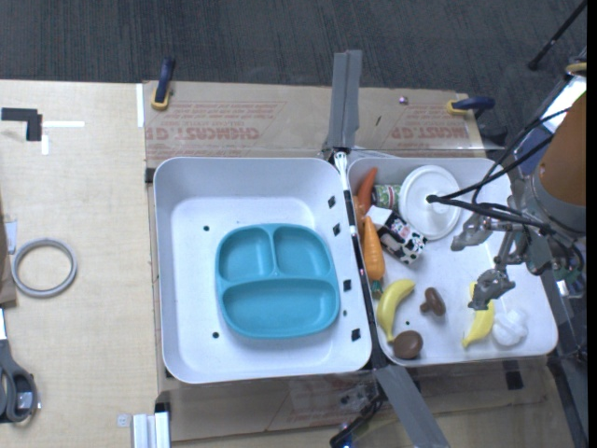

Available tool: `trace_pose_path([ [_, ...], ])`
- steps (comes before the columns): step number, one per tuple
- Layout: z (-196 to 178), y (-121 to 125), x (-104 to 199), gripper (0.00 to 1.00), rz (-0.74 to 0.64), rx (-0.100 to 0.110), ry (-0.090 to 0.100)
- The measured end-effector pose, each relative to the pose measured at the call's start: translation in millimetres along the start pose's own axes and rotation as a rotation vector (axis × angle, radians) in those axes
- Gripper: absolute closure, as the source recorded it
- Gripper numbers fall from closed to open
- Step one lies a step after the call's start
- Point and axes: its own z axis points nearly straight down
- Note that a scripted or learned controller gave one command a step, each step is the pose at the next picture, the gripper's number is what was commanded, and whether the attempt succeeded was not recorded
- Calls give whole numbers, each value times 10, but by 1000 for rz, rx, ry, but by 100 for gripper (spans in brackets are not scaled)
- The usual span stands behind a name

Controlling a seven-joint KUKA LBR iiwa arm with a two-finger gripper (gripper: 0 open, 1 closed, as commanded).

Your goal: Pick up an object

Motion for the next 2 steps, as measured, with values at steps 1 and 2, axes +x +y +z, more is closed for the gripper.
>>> trace_pose_path([
  [1, 1512, 0, -139, 0, 6, 0, 1],
  [2, 1260, -738, -691, 0, -15, 1, -3],
])
